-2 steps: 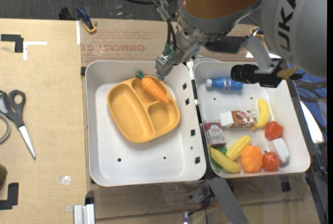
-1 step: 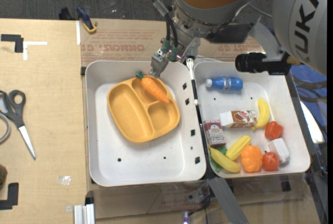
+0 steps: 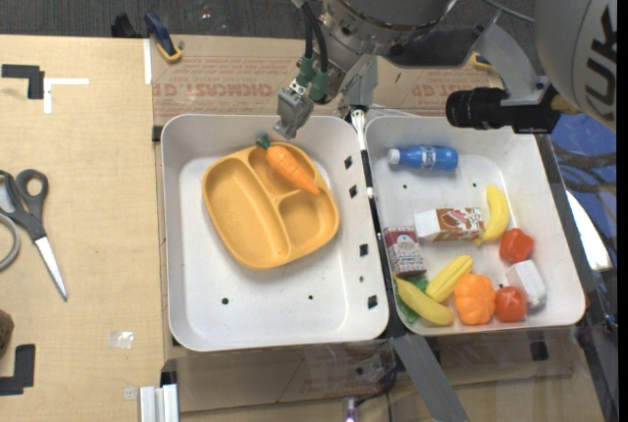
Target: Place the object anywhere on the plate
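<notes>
Here the toy carrot point(image 3: 291, 165) lies on the far rim of the divided yellow plate point(image 3: 250, 224) in the left bin point(image 3: 196, 312). The gripper point(image 3: 291, 116) hangs just above it, its grip state impossible to judge. Placement looks complete; withdrawal upward seems next.

tan bench point(image 3: 78, 214) bears two white bins point(image 3: 186, 243), scissors point(image 3: 34, 224), cardboard point(image 3: 235, 81).

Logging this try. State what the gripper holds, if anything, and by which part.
Nothing is visibly held. The gripper sits just above the carrot's green top, while the carrot lies on the yellow plate in the left bin. No object shows between its fingers.
</notes>
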`<state>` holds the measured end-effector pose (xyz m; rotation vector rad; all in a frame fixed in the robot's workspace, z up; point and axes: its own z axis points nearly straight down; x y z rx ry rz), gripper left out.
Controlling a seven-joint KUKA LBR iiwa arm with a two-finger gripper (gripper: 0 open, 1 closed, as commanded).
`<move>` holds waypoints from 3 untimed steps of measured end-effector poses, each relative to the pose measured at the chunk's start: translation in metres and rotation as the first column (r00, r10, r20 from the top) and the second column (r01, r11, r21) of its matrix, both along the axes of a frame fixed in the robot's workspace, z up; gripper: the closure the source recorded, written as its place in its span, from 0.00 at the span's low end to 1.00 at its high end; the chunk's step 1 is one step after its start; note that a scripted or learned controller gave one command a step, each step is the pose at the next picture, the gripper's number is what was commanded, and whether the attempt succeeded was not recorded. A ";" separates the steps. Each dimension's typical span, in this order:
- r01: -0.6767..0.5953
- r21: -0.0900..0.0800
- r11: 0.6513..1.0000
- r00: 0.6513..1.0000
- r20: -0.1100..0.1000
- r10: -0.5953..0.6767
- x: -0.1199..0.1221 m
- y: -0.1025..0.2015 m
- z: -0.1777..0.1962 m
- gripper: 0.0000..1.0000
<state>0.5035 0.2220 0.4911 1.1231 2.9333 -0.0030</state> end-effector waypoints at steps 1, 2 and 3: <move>-0.129 0.000 0.992 0.992 -0.001 0.129 0.021 -0.001 -0.040 1.00; -0.203 0.001 0.979 0.979 0.002 0.203 -0.008 0.007 0.001 1.00; -0.267 0.001 0.964 0.964 0.000 0.267 -0.016 0.007 -0.017 1.00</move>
